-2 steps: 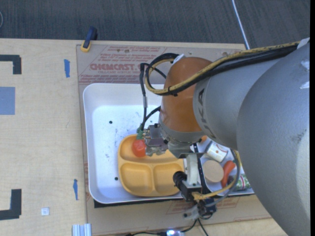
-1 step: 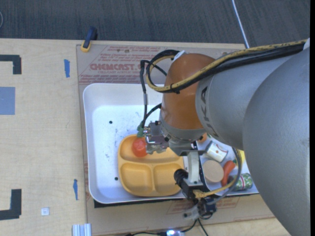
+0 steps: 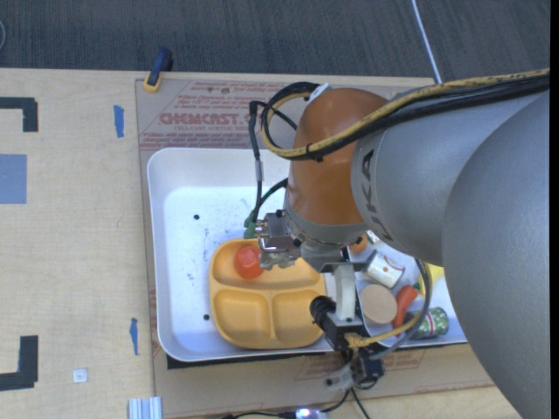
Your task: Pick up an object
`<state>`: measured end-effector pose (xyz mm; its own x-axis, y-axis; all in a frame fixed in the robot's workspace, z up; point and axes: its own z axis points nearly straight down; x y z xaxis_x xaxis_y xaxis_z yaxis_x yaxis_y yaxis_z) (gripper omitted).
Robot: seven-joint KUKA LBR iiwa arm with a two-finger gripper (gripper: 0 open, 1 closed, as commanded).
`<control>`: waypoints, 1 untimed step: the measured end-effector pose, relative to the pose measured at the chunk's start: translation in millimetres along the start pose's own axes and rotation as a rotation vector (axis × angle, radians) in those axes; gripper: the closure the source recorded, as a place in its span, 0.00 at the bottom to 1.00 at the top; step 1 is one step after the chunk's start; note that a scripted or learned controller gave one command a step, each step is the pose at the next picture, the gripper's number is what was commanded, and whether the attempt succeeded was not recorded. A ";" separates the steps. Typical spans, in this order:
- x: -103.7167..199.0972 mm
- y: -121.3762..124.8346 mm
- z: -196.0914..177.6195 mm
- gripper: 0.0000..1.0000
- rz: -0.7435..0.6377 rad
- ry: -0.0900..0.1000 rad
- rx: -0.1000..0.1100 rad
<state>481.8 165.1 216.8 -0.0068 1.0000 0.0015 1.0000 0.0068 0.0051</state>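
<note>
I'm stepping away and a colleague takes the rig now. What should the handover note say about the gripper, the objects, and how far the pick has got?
Gripper: low in the left bin, over the yellow divided tray; whether it is open or shut can't be seen.
Objects: a red-orange item lies in the tray's upper compartment, right beside the gripper. To the right, partly behind the arm, lie a tan disc, an orange piece and a green can.
Done: arm brought down to the tray.
Left: nothing is seen lifted; confirm a grasp, then raise.
</note>
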 end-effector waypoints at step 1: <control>47.9 18.3 3.8 1.00 0.005 -0.002 0.006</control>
